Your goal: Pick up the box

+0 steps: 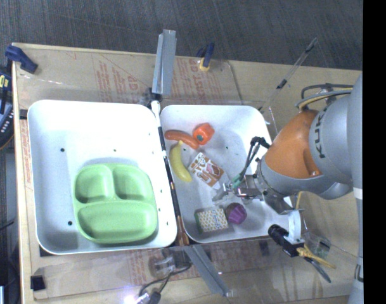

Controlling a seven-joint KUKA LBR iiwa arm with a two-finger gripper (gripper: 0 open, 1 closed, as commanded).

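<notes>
two white bins sit side by side on the desk (85, 68). the left bin (47, 125), well away from the gripper, holds one green divided tray (115, 202). the right bin (243, 122), under the gripper, holds six things: one box (206, 169) with a printed face, one banana (180, 163), one orange carrot-like piece (180, 137), one orange pepper-like piece (204, 132), one speckled block (212, 219) and one purple piece (237, 214). the gripper (229, 192) hangs low over the right bin; whether it is open or closed cannot be told. the box lies just up and left of the gripper, near but not between it. the purple piece lies just below the gripper.
</notes>
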